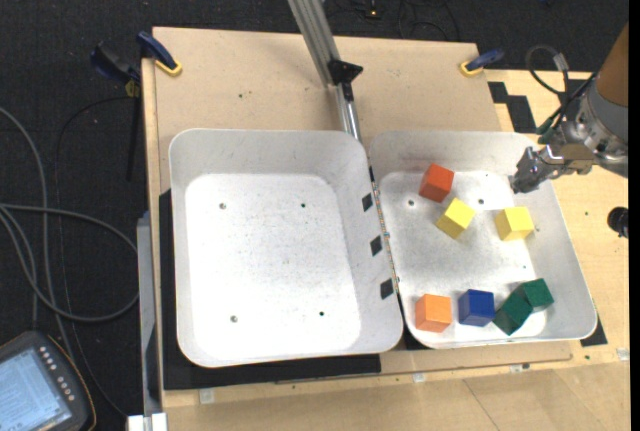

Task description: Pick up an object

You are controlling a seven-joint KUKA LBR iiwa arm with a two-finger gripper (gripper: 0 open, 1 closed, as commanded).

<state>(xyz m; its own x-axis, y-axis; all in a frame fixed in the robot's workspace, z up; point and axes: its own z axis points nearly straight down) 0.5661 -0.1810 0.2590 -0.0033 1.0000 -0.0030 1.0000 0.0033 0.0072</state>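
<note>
We find no readable text, labels, brands, numbers or signs. The lit screen [30, 389] at seven o'clock shows content too small and blurred for us to read, and the blocks carry no markings.

bins [270, 159]: white, speckled, matt plastic look | bench [250, 79]: pale raw wood board beneath bins | blocks [478, 306]: smooth, matt, solid colours | pole [305, 4] behind bins: brushed metal
</note>
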